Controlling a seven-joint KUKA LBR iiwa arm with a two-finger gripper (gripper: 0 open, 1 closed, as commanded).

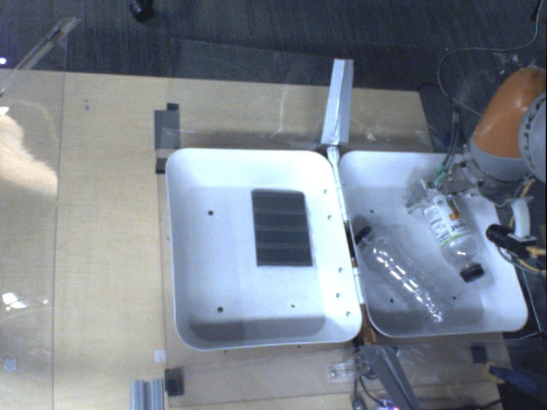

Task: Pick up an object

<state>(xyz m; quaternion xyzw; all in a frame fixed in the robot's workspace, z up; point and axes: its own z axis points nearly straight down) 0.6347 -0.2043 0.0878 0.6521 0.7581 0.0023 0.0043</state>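
Note:
Two clear plastic bottles lie in the right bin. The longer bottle runs diagonally, with its black cap toward the bin's left wall. A shorter bottle with a label lies near the right side, its black cap pointing to the front. In the middle of the left bin a dark ribbed rectangular block lies flat. My gripper hangs below the orange band at the back right of the right bin, right at the labelled bottle's far end.
A grey strip stands behind the seam between the bins. Cables hang by the arm over the right bin's right rim. Clear plastic sheeting covers the bench at the left.

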